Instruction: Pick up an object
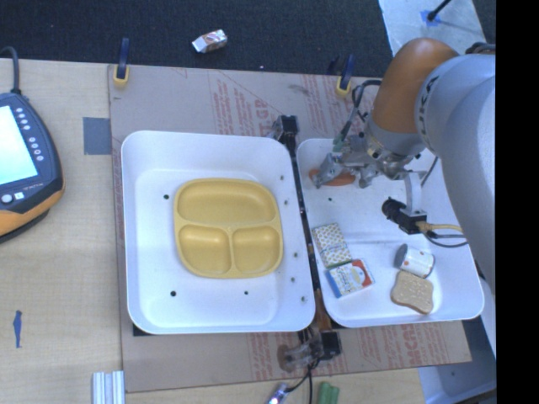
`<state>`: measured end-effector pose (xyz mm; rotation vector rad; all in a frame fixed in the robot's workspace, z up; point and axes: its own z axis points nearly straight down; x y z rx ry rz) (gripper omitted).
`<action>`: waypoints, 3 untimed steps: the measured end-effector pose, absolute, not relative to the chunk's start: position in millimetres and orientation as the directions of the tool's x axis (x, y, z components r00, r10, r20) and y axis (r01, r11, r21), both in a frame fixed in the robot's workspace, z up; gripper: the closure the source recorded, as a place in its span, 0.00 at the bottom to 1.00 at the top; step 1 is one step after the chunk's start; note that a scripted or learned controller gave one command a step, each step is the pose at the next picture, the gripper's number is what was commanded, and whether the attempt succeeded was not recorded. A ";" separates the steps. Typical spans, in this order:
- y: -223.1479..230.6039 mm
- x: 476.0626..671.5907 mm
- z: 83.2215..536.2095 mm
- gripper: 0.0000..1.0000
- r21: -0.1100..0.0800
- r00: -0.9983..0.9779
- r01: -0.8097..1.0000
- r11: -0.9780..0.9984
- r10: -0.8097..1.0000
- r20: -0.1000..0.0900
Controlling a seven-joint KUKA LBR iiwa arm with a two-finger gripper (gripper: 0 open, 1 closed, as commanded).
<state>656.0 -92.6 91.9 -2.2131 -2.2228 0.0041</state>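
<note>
My gripper (pixel 352 168) is low over the far left corner of the right bin (pixel 455 310). An orange carrot-like piece (pixel 325 176) lies just to its left, touching or nearly touching it; whether it is gripped is hidden. Nearer the front of that bin lie a patterned packet (pixel 331 243), a small blue and orange carton (pixel 349 277), a white and grey piece (pixel 416 261) and a slice of toast (pixel 412 292). A yellow divided plate (pixel 227 226) rests in the left bin (pixel 143 225).
The arm's grey body and orange band (pixel 413 74) overhang the right bin's far right side. A teach pendant (pixel 21 167) lies on the bench at the far left. A crumpled wrapper (pixel 210 41) sits on the dark floor beyond the bench.
</note>
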 end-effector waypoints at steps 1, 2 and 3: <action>-91.9 656.0 91.8 0.00 -0.006 -0.005 1.000 0.005 1.000 0.002; -96.4 656.1 91.9 0.00 -0.004 -0.001 1.000 0.001 1.000 0.001; -92.7 656.0 91.9 0.00 -0.006 -0.003 1.000 0.003 1.000 0.002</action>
